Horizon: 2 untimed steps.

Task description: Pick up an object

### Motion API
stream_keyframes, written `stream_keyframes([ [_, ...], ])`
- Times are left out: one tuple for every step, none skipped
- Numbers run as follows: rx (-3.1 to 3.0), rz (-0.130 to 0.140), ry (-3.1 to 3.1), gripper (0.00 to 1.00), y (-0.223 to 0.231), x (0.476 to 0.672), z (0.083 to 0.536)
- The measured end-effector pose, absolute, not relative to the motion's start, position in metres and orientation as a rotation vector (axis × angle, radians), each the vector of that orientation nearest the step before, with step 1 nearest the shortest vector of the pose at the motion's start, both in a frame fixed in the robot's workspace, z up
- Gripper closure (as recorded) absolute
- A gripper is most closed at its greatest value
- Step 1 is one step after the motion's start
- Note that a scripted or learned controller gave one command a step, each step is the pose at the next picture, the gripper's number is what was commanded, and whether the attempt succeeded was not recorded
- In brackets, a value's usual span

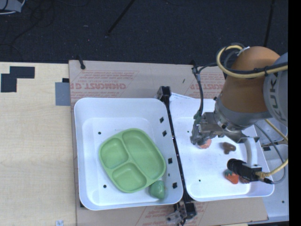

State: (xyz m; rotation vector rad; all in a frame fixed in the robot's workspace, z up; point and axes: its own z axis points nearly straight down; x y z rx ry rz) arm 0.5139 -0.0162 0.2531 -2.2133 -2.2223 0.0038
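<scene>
My gripper (199, 138) is low in the right bin (197, 187), near its left wall. A small salmon-pink object (205, 144) lies right beside and partly under the gripper's tip, and the gripper hides part of it. Just to its right a small brown piece (229, 148) rests on the bin floor. Nearer the front right of that bin lies an orange-red item (230, 177). The arm's orange band and grey wrist cover the bin's far right part.
The left bin (89, 121) holds a green divided plate (131, 160) and a small round green object (157, 189) at its front right corner. A black divider (170, 145) runs between the bins. The cardboard sheet (117, 81) lies under both.
</scene>
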Motion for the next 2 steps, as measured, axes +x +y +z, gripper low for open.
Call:
stream_keyframes([
  [-2.213, 0.004, -2.222, 1.0, 0.036, 0.5, 0.244],
  [-2.214, 0.003, -2.224, 1.0, 0.091, 0.507, 0.244],
])
